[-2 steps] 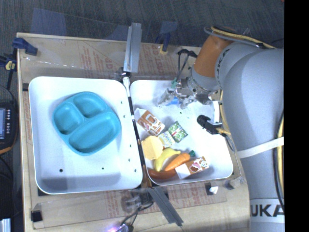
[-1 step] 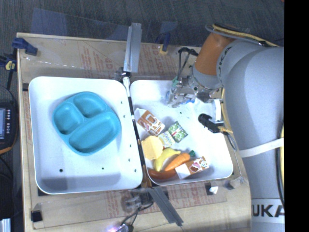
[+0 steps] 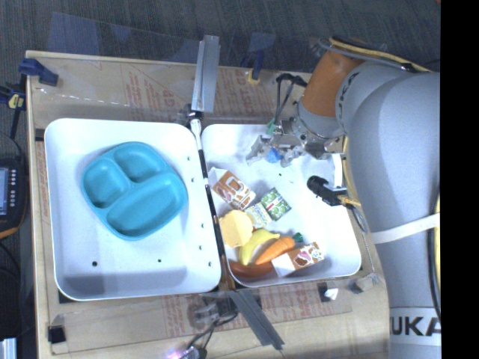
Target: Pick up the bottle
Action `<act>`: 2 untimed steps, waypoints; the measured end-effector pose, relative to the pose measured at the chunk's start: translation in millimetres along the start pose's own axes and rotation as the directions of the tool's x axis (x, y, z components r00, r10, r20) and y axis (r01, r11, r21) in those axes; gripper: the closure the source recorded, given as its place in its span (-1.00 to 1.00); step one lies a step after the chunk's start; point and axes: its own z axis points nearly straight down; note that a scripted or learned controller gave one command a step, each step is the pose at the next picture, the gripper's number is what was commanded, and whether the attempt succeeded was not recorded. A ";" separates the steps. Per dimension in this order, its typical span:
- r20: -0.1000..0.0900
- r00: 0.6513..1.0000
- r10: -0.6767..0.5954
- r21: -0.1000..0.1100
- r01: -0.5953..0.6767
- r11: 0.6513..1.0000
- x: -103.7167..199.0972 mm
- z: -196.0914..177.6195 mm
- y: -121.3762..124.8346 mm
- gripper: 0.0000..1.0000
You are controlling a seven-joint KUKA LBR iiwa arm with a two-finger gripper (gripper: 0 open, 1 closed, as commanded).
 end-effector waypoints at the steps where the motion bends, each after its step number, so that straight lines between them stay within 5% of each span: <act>1: 0.001 1.000 -0.006 0.000 0.006 1.000 0.9 -10.2 0.4 1.00; 2: -0.001 1.000 -0.006 0.005 0.006 1.000 1.5 -9.5 -0.5 -1.00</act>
